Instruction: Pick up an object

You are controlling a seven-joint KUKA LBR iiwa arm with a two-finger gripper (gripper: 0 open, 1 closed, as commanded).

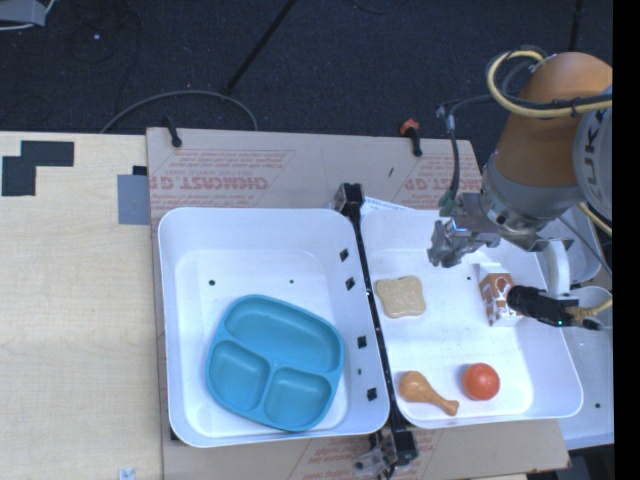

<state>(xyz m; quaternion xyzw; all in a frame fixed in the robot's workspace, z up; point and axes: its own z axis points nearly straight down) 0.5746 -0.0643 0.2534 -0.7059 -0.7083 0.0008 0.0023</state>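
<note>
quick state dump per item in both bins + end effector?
blue tray: lying flat in the left bin, right side up, nothing in its compartments
bread slice: flat in the right bin, near the divider
drumstick: on its side, front of the right bin
tomato: resting beside the drumstick, apart from it
small carton: lying by the right bin's right wall
end effector: above the right bin, nothing seen held

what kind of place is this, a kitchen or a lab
Most likely a robotics lab, not a kitchen: a grey arm reaches over two white bins on cardboard, holding toy food like a tomato, with loose cables behind.
</note>
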